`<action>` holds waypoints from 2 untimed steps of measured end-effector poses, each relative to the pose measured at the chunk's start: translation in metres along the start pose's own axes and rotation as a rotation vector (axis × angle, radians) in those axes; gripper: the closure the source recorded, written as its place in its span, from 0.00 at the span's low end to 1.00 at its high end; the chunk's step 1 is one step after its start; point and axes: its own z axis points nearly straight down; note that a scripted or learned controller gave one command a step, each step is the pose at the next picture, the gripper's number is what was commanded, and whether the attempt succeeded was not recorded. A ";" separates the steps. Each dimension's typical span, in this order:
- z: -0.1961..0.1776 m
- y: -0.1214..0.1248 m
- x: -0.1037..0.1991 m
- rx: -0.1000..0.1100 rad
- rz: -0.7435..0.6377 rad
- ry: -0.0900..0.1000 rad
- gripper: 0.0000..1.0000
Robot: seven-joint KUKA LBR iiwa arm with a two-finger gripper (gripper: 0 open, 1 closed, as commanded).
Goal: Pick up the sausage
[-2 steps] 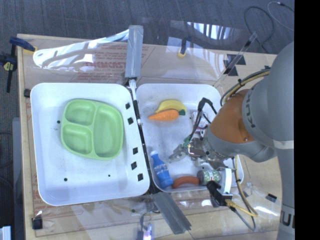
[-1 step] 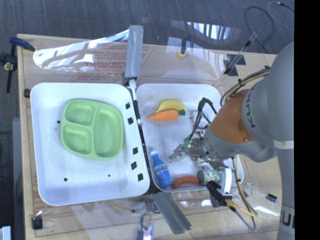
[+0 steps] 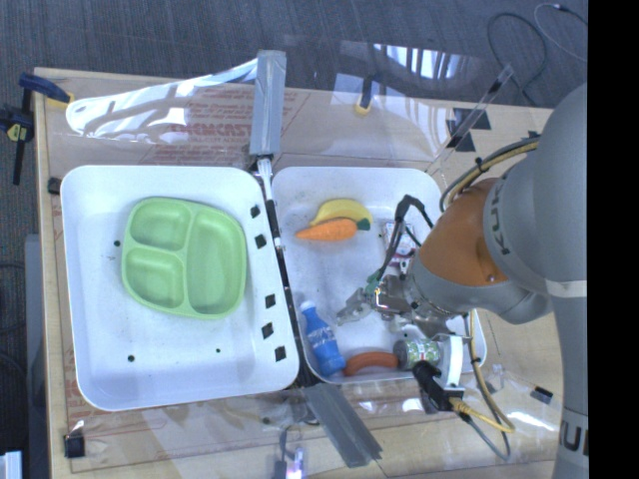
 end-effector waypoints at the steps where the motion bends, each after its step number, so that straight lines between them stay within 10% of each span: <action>1: 0.000 0.000 0.000 0.000 0.000 0.000 0.00; 2: 0.000 0.000 0.000 0.000 0.000 0.000 0.00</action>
